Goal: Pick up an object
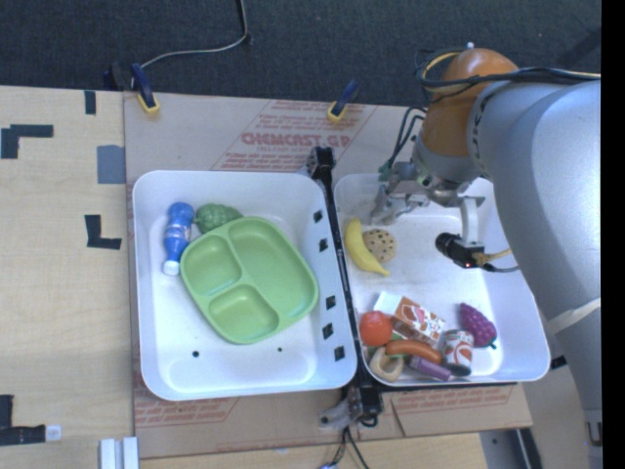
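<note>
Over right bin point(508, 291), arm point(547, 164) bent down

You see the arm point(547, 164) as a thick, smooth grey cylinder with a soft sheen, and a rounded orange band point(459, 106) above the wrist. Thin dark cables loop over that orange section and run down its side. Below it, the gripper point(391, 203) is a compact grey metal assembly, with a small black part and a wire beside it.

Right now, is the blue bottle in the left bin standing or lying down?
Lying down: the blue bottle rests on its side on the left bin floor, beside the green tray.
</note>
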Motion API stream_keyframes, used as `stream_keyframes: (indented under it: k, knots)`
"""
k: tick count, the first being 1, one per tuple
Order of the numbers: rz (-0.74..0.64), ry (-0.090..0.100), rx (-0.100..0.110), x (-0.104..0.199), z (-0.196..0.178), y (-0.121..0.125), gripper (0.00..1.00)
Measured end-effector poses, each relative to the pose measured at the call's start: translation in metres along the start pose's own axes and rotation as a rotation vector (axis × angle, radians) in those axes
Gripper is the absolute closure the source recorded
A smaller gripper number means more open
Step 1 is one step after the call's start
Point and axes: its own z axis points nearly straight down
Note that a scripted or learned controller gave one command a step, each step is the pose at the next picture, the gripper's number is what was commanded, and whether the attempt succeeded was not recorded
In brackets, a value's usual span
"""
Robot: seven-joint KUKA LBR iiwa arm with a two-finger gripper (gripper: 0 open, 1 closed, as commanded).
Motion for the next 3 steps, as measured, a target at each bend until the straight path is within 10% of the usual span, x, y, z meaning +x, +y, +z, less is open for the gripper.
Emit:
stream_keyframes:
  k: [1, 3]
  knots:
    - [0.000, 0.000, 0.001, 0.000, 0.001, 0.000, 0.00]
    - [-0.001, 0.004, 0.000, 0.006, 0.010, -0.013, 0.00]
